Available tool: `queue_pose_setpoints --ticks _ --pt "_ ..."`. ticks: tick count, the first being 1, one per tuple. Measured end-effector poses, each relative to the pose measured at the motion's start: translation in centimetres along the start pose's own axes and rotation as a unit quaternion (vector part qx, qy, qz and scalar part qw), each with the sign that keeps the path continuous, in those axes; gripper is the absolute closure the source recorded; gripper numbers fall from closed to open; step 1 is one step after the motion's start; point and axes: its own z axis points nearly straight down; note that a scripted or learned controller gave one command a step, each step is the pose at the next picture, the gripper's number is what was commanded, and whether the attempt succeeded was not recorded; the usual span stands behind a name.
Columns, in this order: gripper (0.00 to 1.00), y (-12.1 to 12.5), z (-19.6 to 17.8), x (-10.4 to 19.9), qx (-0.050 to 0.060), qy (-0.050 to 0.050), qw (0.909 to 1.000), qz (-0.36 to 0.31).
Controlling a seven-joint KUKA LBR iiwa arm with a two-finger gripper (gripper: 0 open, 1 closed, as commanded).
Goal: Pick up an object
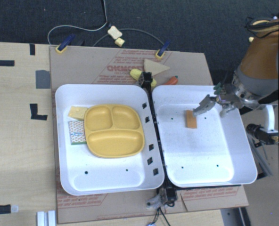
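Note:
A small brown block [191, 119] lies in the right bin [224, 173], toward its back left. My gripper [202, 106] hangs just up and to the right of the block, low over the bin's back part, with nothing seen in it. In the left bin [106, 182] sits a yellow divided plate [114, 131]. A pale yellow piece [77, 112] and a small patterned packet [76, 132] rest at the plate's left side.
Both bins rest on a cardboard sheet [186, 65] clamped to the bench. Behind the bins lie a tan wedge [156, 67], a yellow item [136, 73] and an orange item [172, 80]. A black divider with clips [151, 126] runs between the bins.

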Motion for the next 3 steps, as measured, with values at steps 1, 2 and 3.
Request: queue_pose_setpoints --ticks 1,2,3 --pt "0.0 5.5 15.6 -0.3 0.004 0.0 1.0 -0.001" --pt "1.0 5.7 13.7 -0.3 0.0 0.0 1.0 0.0" --pt "1.0 4.7 5.3 7.4 -0.004 0.001 1.0 -0.004"
